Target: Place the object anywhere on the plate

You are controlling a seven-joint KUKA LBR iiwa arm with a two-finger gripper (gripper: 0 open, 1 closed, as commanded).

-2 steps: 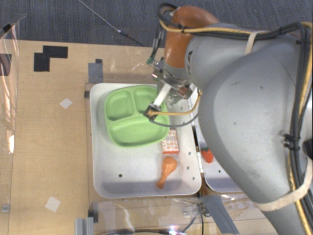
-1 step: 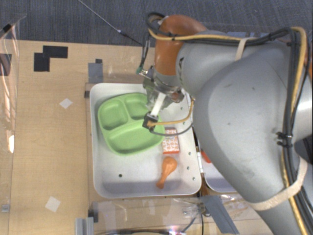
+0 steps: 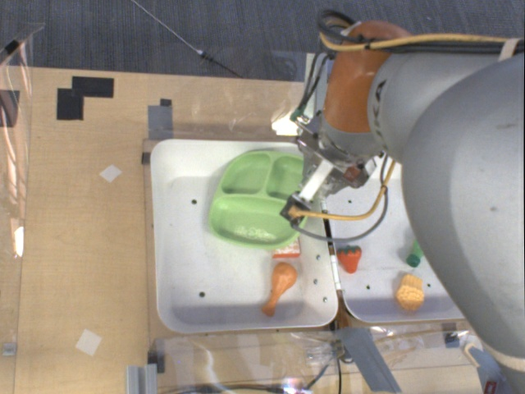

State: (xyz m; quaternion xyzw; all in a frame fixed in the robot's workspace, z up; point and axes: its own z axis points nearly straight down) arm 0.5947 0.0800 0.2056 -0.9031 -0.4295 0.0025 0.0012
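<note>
Two white bins, one green plate, one toy drumstick, one red strawberry, one yellow food piece, one small green item, one small orange piece.

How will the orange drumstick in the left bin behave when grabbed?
The drumstick looks like moulded plastic, probably stiff and light. Its rounded, tapered shape may pivot or roll when nudged, and a grip on the thin end could slip.

Even, fairly bright light falls from above. Glare burns just up and right of the green plate; soft grey shadow pools in the white bin below the plate. Right of it, the arm looks slightly blurred.
</note>
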